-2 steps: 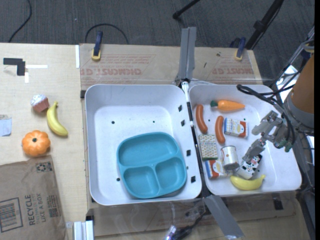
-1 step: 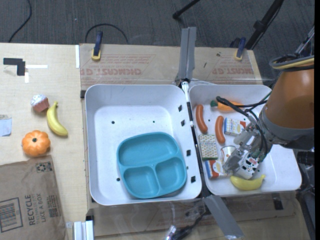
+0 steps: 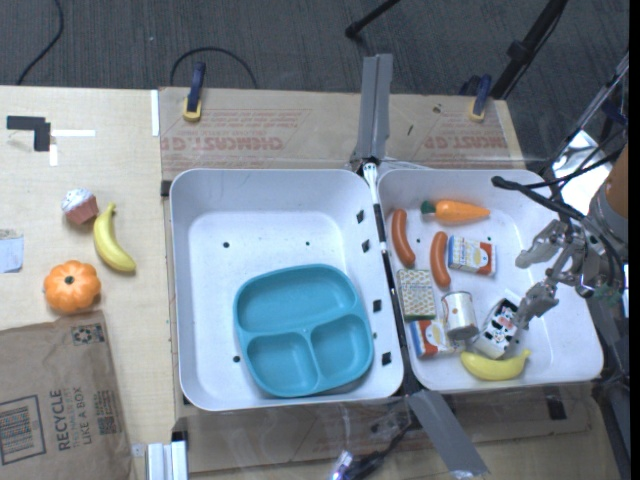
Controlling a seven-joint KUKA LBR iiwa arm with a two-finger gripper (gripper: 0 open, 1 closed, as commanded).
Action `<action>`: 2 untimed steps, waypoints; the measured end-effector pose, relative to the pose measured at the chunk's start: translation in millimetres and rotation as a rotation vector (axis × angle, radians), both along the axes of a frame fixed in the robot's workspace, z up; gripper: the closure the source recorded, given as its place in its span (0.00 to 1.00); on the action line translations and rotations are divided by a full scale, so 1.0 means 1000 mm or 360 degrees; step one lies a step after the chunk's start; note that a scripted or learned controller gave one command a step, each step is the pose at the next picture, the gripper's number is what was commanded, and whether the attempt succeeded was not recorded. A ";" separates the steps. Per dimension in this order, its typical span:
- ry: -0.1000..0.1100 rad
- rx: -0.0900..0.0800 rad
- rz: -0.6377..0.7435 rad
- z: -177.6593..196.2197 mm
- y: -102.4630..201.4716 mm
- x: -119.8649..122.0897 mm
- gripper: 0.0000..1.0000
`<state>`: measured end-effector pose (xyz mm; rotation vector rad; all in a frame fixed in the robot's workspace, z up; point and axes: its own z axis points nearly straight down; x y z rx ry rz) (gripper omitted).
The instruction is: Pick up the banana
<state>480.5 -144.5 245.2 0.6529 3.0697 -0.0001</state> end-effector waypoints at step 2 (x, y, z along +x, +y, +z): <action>0.0002 0.0000 0.0145 0.013 0.013 -0.002 0.00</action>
